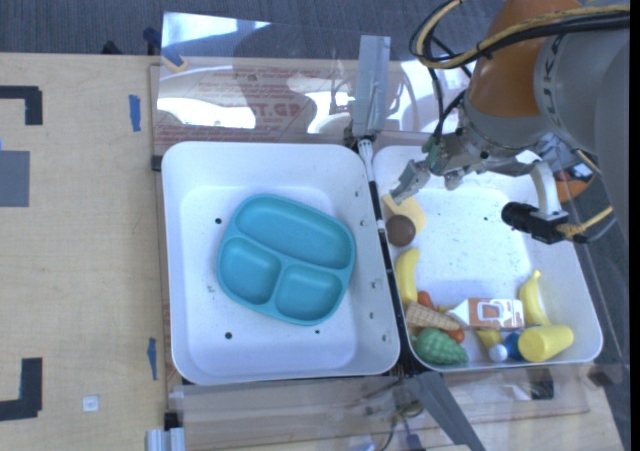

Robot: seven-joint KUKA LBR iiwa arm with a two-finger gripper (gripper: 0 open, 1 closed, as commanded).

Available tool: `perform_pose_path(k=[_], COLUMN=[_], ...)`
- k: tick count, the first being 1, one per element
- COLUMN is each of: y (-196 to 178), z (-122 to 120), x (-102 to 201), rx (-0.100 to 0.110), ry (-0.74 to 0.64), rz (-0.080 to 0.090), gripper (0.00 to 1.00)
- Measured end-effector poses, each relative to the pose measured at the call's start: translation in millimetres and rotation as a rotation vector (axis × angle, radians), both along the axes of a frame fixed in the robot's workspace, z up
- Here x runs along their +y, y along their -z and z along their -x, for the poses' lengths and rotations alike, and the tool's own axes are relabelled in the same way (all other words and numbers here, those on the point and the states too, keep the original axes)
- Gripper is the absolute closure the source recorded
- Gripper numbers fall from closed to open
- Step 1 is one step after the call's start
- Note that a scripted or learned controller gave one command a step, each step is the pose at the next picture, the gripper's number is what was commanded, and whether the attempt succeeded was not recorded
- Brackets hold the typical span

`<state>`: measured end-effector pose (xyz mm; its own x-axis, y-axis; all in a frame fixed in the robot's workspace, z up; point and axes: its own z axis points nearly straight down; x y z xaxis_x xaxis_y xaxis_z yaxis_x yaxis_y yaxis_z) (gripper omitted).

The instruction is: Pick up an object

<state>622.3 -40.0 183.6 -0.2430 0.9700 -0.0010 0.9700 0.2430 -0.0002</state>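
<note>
Gripper (412, 179) — fingers apart, nothing held, poised above the right bin's (500, 229) far-left corner. Brown ball (400, 230) — just beneath, by the left wall; a straight descent centred over it is advised.

The grey arm (560, 69) reaches in from the right, wrist angled down-left.

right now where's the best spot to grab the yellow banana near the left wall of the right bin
Grip the banana across its middle, coming straight down from above. It lies flat and long, running roughly along the right bin's left wall, so the fingers should close across its narrow width. The wall sits close on its left and a brown ball lies near its top end, so the mid-section looks like the safest bet.
</note>
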Motion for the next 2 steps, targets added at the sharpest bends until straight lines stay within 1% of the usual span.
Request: perform_pose_path(k=[1,2], y=[62.5,96.5], z=[44.6,87.9], x=[-81.9,-103.4], rx=[0.006,-0.006], ry=[-0.014,0.038], rz=[0.0,0.0], gripper=[0.0,0.0])
